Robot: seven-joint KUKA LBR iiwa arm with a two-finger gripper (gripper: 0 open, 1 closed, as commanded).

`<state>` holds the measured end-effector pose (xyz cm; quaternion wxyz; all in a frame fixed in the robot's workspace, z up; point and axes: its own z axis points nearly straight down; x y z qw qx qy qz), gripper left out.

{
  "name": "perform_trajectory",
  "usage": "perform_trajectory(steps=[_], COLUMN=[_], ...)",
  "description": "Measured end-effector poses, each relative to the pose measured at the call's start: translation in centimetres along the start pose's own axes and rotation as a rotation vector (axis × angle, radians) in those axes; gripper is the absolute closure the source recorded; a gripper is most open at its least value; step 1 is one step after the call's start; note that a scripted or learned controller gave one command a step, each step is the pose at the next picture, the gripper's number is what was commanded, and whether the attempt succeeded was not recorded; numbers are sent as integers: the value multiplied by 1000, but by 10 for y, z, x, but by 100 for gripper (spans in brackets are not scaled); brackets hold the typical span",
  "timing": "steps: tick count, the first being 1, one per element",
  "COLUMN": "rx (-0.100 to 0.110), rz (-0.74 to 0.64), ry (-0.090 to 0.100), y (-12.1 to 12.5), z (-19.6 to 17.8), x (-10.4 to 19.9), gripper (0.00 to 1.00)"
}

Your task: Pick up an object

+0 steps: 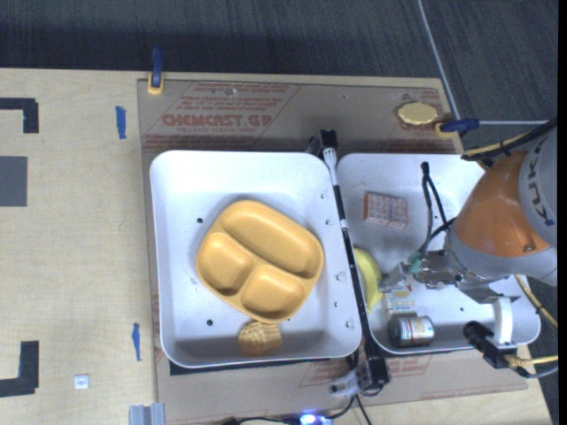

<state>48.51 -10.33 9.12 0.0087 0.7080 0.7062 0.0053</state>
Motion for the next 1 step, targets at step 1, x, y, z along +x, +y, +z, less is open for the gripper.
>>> perform_trajectory(steps=[1], rx=[-2], rz=[4], ry=[-8], y=[0], z=[-1], x=[4], gripper=[0])
